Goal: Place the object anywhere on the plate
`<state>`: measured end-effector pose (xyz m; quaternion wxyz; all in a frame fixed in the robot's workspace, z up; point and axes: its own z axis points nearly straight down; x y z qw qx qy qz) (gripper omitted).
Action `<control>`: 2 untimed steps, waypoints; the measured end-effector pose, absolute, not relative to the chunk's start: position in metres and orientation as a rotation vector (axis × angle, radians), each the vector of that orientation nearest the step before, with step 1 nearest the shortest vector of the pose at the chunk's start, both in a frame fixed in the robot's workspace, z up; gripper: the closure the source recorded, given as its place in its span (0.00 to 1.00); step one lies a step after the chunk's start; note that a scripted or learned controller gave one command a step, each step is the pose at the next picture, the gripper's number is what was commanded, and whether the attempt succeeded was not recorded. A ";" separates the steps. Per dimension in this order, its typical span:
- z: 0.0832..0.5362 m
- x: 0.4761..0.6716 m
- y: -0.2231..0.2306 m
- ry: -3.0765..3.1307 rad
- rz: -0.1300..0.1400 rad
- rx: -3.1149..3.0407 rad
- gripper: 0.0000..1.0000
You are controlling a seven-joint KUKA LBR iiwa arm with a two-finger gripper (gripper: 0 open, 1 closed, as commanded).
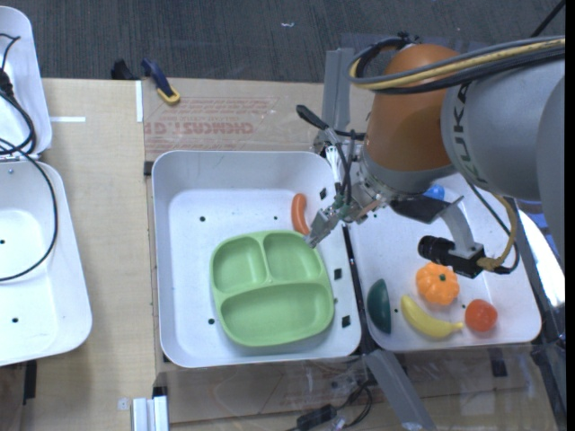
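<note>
A green three-compartment plate lies in the left bin, toward its front right. An orange-red sausage-shaped object rests on the bin floor just beyond the plate's far right corner. It looks to be touching the rim or nearly so. My gripper hangs low at the bin's right side, just right of and slightly nearer than the sausage, over the plate's top right corner. The sausage lies beside the gripper, not in it. The arm's orange band looms above.
The right bin holds a small orange pumpkin, a banana, a red tomato and a dark green piece. A blue item peeks from under the arm. A divider wall runs between the bins. A black cable crosses a white tray at the left.
</note>
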<state>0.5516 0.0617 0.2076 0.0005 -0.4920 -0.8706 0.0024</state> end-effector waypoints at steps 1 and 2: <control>0.216 0.553 0.060 -2.733 0.008 -1.549 1.00; 0.216 0.553 0.060 -2.733 0.009 -1.549 0.00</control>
